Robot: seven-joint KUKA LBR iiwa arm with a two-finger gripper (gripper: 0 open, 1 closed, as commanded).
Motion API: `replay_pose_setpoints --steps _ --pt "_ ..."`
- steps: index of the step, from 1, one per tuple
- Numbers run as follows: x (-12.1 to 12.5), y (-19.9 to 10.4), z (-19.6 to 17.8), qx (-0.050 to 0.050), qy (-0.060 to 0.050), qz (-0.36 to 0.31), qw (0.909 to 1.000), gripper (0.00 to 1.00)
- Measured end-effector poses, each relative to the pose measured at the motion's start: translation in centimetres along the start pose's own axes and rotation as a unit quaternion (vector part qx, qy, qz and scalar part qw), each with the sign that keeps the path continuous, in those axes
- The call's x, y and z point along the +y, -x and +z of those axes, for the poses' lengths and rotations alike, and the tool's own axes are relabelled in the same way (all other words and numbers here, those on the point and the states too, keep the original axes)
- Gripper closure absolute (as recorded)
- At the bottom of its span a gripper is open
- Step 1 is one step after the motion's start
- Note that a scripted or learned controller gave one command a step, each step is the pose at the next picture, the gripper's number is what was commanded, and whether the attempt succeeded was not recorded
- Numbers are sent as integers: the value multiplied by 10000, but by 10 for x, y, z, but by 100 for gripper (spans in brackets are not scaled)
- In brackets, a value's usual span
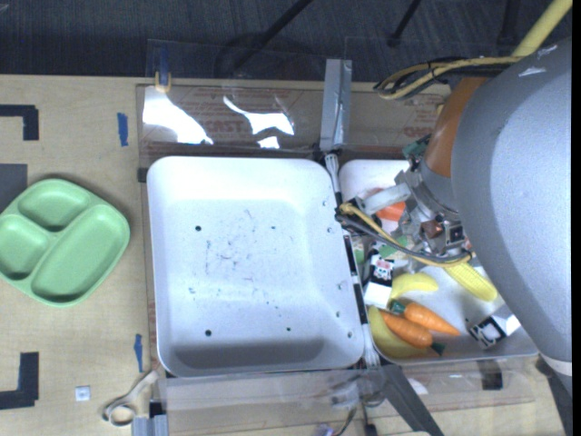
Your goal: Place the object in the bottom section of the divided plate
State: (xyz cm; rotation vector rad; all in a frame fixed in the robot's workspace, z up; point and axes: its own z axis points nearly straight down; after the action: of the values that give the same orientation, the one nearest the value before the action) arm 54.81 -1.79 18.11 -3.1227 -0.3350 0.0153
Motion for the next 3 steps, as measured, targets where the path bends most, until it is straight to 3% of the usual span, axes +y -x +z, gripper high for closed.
replay_pose_setpoints --steps 1,2,3 --pt "-68 -27 0 16 9 54 10000 100" --pt "-168 -43 -16 19 17 40 10000 100" --pt "-195 -118 34 19 16 78 10000 100"
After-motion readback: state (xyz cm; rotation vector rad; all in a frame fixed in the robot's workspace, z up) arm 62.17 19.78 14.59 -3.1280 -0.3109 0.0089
